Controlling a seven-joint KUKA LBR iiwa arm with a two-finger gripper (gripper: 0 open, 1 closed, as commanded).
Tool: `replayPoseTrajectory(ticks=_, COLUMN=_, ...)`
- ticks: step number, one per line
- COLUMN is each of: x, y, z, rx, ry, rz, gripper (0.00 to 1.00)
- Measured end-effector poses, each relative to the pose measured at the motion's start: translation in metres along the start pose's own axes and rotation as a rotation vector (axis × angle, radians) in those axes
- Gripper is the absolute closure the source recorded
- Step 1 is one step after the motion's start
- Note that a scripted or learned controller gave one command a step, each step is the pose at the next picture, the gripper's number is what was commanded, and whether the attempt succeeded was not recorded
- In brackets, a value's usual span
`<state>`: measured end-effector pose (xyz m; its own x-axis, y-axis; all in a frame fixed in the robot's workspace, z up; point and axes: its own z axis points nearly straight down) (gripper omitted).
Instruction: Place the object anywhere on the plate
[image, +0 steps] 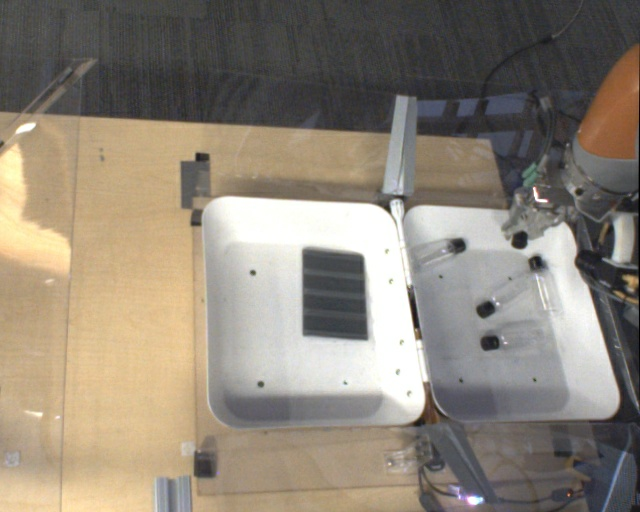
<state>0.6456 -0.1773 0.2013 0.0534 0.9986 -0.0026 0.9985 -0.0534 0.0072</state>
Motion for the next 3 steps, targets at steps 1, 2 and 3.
replayPoseTrajectory(ticks=1, x=0.071, y=0.02, z=0.069, rx=0.006, ry=0.002, rz=0.189, gripper=1.0)
replayPoseTrajectory(ticks=2, x=0.146, y=0.014, z=-0.018, rx=-0.001, ry=0.003, rz=-0.075, gripper=1.0)
replayPoseTrajectory(ticks=3, x=0.219, y=0.012, z=0.016, rx=0.005, ry=0.003, rz=0.287, gripper=1.0)
